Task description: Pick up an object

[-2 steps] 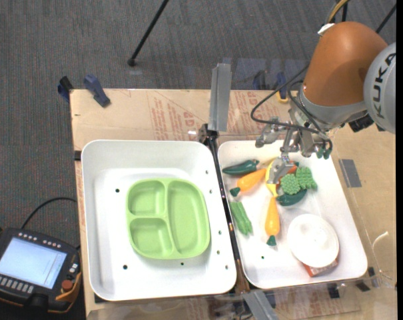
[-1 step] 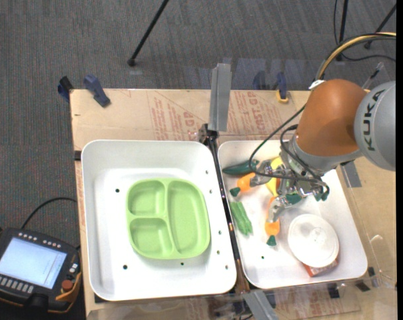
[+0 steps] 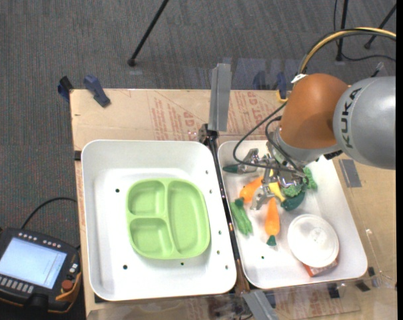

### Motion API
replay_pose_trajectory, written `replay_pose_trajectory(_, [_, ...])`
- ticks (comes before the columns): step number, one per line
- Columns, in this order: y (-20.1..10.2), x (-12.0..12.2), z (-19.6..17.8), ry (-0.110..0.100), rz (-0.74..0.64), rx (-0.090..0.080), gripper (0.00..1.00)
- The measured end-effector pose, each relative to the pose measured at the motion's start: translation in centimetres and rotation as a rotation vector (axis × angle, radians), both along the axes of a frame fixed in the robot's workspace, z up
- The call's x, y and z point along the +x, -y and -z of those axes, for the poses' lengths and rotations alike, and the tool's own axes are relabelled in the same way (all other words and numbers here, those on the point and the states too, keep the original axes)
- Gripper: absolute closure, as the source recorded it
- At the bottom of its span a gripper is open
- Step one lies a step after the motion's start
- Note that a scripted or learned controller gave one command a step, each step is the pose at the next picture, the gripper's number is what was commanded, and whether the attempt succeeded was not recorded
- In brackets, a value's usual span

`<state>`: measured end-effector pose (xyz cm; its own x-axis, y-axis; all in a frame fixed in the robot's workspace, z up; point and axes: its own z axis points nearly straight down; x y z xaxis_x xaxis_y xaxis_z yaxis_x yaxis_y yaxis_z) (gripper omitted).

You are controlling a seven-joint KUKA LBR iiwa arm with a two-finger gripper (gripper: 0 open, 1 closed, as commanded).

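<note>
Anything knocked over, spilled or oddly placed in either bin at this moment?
Nothing looks spilled or damaged. The toy vegetables lie loosely piled in the right bin under the gripper, a white lidded container beside them. The green divided plate sits flat in the left bin.

Single fixed overhead camera, slanted down, both bins [image 3: 94,179] framed

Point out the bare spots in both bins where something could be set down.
Left bin: bare floor rings the green divided plate, widest along its left wall. Right bin: crowded under the hand among carrot and white lidded bowl; only its near-left corner is bare.
</note>
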<state>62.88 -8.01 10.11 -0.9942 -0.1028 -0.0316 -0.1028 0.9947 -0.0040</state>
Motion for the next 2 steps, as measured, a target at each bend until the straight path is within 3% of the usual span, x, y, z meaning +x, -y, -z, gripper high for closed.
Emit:
replay_pose_trajectory(1, [0.6,-3.8,1.4,-0.032,0.068,0.004,0.00])
replay_pose_trajectory(2, [0.3,-3.7,0.4,-0.029,0.062,0.004,1.00])
